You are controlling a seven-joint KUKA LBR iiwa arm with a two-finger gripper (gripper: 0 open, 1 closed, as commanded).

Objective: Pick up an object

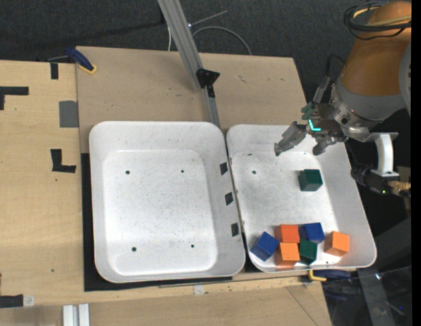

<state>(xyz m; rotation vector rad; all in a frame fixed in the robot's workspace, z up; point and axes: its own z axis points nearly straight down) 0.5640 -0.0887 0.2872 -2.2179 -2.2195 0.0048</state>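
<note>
Over the right bin (pixel 353 202), the gripper (pixel 305 144) hangs with fingers spread, nothing between them. Green cube (pixel 309 179) sits just below it, well apart from the block cluster (pixel 299 242) at the bin's near edge.

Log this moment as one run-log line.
gripper: open, nothing between fingers | position: over right bin far end | nearest: lone green block | cluster: blue, orange, green blocks at near edge | pick: not yet done
</note>
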